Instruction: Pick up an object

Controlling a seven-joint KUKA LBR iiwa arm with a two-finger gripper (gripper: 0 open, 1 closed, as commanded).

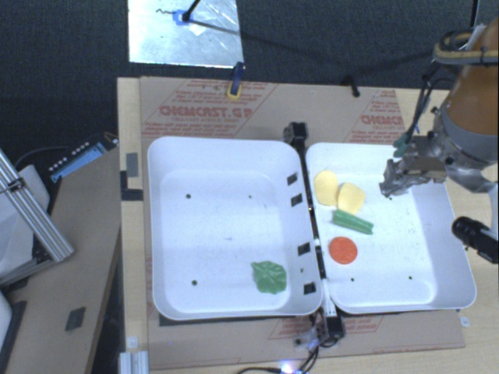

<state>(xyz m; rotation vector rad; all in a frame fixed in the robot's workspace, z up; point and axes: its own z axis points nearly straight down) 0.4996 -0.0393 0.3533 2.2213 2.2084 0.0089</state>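
The right bin (437, 287) holds two pale yellow pieces (338, 192) side by side near its left wall. A green pod-shaped piece (353, 222) lies just below them, and an orange-red disc (343, 250) sits below that. A green leafy piece (270, 276) rests in the left bin (195, 209) near its front right corner. My gripper (392, 185) hangs over the right bin's upper middle, to the right of the yellow pieces and apart from them. Nothing shows between its fingers.
A black hinge strip (306, 224) runs between the two bins. The bins rest on a brown cardboard sheet (203, 107). A shiny metal plate (184, 20) lies at the back. A black cylindrical part (477, 238) juts in at the right over the right bin's edge.
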